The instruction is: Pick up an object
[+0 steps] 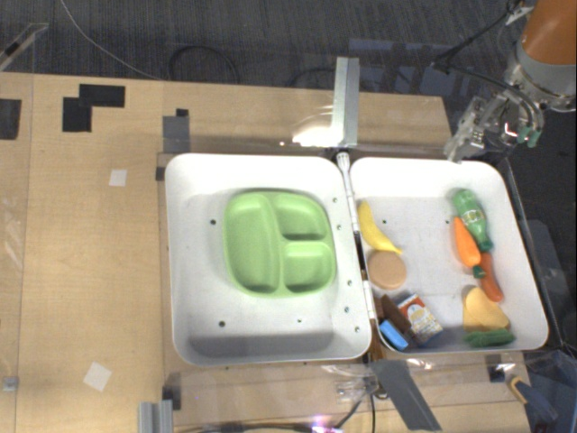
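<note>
My gripper (pixel 487 133) hangs above the far right corner of the right bin (pixel 424 197), open, with nothing between its fingers. Below it in that bin lie a green bottle (pixel 471 213), an orange carrot (pixel 466 243) and a small red-orange piece (pixel 489 283) along the right side. A yellow banana (pixel 374 230) and a tan round disc (pixel 388 270) lie near the left wall. A small printed carton (pixel 420 318), a blue item (pixel 393 335) and a yellow wedge (pixel 483 312) with a green piece (pixel 488 337) sit at the front.
The left bin (pixel 194 242) holds a green divided tray (pixel 279 242). A metal post (pixel 346 97) stands behind the divider between the bins. Black cables run behind the bench at the top.
</note>
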Robot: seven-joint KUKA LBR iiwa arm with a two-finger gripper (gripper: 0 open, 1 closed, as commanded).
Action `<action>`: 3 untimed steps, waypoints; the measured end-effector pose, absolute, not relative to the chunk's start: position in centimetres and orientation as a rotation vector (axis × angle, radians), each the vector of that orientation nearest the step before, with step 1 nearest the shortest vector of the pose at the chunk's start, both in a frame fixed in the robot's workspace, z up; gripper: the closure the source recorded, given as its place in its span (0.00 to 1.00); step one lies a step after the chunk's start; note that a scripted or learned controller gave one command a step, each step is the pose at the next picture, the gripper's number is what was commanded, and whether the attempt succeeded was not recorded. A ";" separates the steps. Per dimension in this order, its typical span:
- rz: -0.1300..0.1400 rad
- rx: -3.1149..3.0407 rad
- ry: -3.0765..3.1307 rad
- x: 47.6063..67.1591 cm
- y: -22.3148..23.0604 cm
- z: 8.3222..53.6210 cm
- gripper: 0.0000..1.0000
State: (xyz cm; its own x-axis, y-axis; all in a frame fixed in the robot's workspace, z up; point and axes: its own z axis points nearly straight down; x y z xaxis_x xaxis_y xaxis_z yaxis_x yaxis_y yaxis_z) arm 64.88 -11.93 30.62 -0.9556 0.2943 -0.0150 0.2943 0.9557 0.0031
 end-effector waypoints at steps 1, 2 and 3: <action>0.004 0.922 2.997 65.5 -7.0 27.4 1.00; 0.007 1.130 2.923 65.3 -0.5 29.1 1.00; 0.003 0.964 2.982 65.0 -5.0 25.5 1.00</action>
